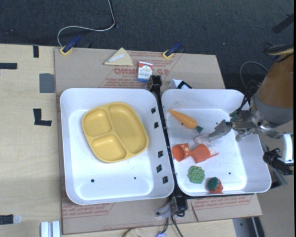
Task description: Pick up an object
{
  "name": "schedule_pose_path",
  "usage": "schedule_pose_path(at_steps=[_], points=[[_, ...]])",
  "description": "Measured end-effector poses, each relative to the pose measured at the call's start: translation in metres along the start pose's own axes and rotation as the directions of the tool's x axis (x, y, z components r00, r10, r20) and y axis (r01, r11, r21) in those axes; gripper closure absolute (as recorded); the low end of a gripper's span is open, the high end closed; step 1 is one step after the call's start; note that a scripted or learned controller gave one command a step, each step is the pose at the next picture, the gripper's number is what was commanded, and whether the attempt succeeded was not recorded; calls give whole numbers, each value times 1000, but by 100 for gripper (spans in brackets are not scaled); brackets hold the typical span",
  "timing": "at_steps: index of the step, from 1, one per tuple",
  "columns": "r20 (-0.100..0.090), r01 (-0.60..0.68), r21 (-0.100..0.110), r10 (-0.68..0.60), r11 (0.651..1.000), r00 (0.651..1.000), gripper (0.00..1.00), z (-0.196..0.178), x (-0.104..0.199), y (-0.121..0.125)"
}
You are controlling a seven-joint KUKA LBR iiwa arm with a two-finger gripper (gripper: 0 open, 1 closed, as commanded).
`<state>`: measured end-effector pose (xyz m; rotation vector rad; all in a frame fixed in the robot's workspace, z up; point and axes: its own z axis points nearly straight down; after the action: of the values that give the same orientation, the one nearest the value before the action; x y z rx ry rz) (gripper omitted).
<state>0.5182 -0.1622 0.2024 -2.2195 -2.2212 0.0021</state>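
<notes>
Two white bins sit on a cardboard-covered bench. The right bin (237,100) holds a carrot (183,118), with the gripper (210,137) just right of it; whether it is holding anything, I cannot tell.

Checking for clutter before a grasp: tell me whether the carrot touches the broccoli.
Apart. The camera view shows the carrot well above the broccoli, with red pieces between them.

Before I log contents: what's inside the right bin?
In the right bin: a carrot, two orange-red pieces, a green piece, a strawberry. The gripper covers part.
</notes>
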Motion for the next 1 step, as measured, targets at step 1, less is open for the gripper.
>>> schedule_pose_path(at_steps=[1], points=[[-1, 3, -8, -3, 1000, 1000, 0, 116, 53, 123]])
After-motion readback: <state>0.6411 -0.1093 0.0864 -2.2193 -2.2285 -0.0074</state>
